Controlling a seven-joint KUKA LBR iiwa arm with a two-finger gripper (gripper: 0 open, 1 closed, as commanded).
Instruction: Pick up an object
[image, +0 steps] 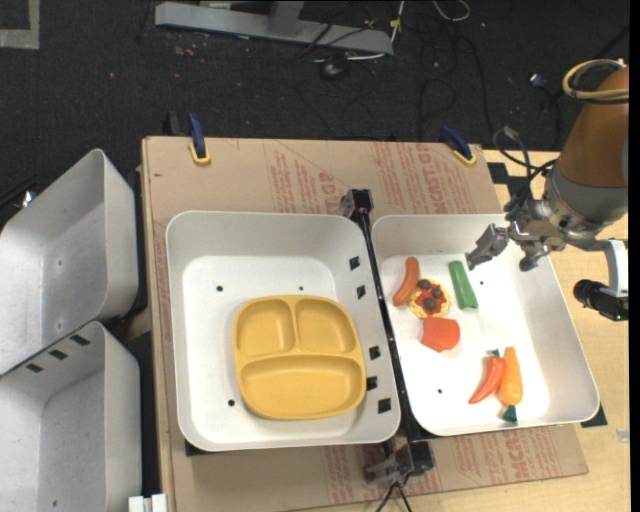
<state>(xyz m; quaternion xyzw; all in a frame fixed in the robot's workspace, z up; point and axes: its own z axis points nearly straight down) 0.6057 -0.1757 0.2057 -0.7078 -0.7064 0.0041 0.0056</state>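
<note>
The grey arm reaches in from the right; its gripper (508, 251), fingers spread and holding nothing, hangs beside the green plastic stick (462, 285).

Arm: I reach in from the right, orange band (597, 125) above my grey wrist (585, 198).
Tool: my tool (507, 251) hangs low at the left of the wrist, fingers spread apart, nothing between them.

Yellow tray (298, 357) (left bin (200, 250))
</note>
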